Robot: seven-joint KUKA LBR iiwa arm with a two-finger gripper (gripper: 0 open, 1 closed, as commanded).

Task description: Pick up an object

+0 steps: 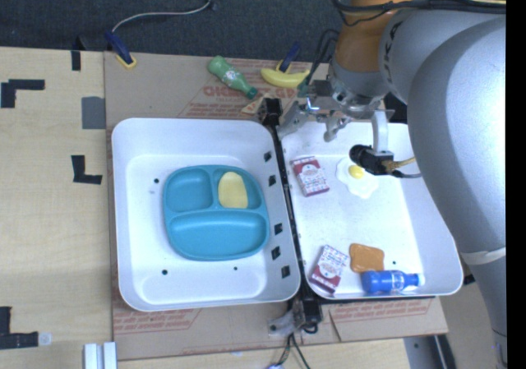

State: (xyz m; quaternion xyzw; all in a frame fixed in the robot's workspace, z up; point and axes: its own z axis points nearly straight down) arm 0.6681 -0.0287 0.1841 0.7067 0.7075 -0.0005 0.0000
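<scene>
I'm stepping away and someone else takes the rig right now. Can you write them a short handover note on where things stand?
Gripper: at the far end of the right bin, low over it, nothing visibly held.
Right bin holds a red packet, a fried egg toy, a second red packet, an orange biscuit-like piece and a blue bottle.
Left bin holds a blue divided tray with a yellow piece in its upper right compartment.
Outside the bins, beyond them: a green bottle and a banana.
Done: nothing picked yet.
Left: grasp and lift one object.
</scene>
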